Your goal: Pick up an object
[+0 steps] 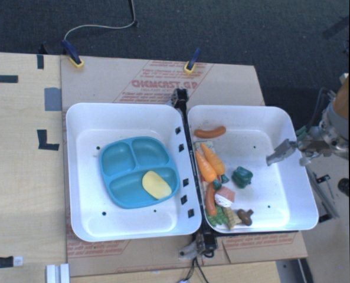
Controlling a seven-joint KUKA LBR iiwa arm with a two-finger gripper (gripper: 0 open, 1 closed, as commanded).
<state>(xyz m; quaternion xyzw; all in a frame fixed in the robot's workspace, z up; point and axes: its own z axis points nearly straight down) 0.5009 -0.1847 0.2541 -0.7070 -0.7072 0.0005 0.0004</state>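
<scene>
Camera view gives me both shallow white bins side by side on a sheet of printed cardboard laid over the pale wooden desk [21,181], and I read them as smooth, glossy plastic with rounded corners. In the left bin [80,158] sits a light blue divided plate [124,158] with three compartments, and a soft-looking yellow oval piece [156,185] lies in its lower right compartment. The right bin [281,158] carries the loose toy food, crowded along its left wall: a reddish-brown sausage [210,132] lying with its long axis nearly level across the picture; below it two orange carrots [208,164] side by side, tapered, long axes running from upper left down to lower right; then a pink and white piece [224,196], a thin red-orange stick [210,202] running almost straight up and down, and a green and brown cluster [232,218] at the bin's lower edge. A small dark green blocky object [241,177], faceted and matte, sits apart from these, toward the bin's middle. My end effector [280,153] hangs at the right bin's right rim, grey and angular, pointing left into the bin; I cannot tell how its fingers are set, and I see nothing carried in it.
</scene>
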